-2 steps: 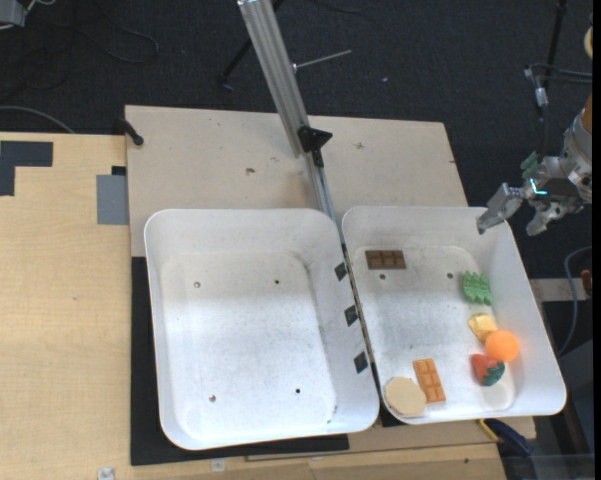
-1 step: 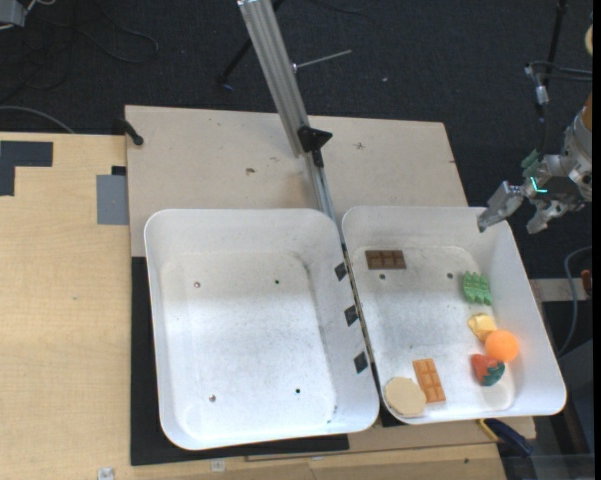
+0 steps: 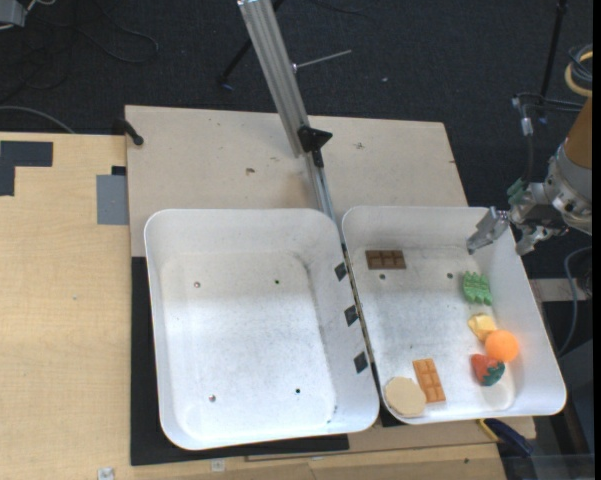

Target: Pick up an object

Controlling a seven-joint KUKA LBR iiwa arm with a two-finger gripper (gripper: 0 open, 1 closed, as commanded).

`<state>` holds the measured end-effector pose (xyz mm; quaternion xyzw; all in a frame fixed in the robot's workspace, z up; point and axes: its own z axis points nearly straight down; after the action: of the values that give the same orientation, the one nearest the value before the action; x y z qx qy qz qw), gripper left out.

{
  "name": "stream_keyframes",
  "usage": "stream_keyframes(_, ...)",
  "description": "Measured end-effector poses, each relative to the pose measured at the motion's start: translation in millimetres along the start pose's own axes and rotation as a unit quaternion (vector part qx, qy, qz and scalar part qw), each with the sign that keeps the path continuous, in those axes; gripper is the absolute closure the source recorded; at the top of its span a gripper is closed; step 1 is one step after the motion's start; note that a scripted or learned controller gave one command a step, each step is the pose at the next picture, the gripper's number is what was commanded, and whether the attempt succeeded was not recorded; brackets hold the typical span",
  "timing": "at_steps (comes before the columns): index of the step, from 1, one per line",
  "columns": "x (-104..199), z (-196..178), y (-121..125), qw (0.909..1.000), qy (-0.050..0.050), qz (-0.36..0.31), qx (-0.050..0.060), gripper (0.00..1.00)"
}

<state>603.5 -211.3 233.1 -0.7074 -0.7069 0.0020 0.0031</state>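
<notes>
Up by the far right corner of the right bin, the gripper hangs over the rim w/ its metal fingers spread apart; nothing sits between them and they touch no object. Orange band of the arm shows just beyond that corner.

All loose things lie inside the right bin, a shallow glossy white plastic tray w/ rounded corners. Flat brown chocolate bar, rectangular and ribbed into squares, is near the bin's far wall. Green ridged piece sits along the bin's right wall, closest to the gripper but apart from it. Further along that wall toward the near end: small yellow chunk, round smooth orange ball touching it, then a red and green piece. At the bin's near left corner, an orange waffle-like slab rests beside a pale round biscuit.

Left bin butts against the right bin's left side; same white plastic, speckled floor.
</notes>
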Motion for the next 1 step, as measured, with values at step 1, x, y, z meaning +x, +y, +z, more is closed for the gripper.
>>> stream_keyframes(1,-7.0,53.7,6.1,1.0000,0.000,0.000,0.000,0.00)
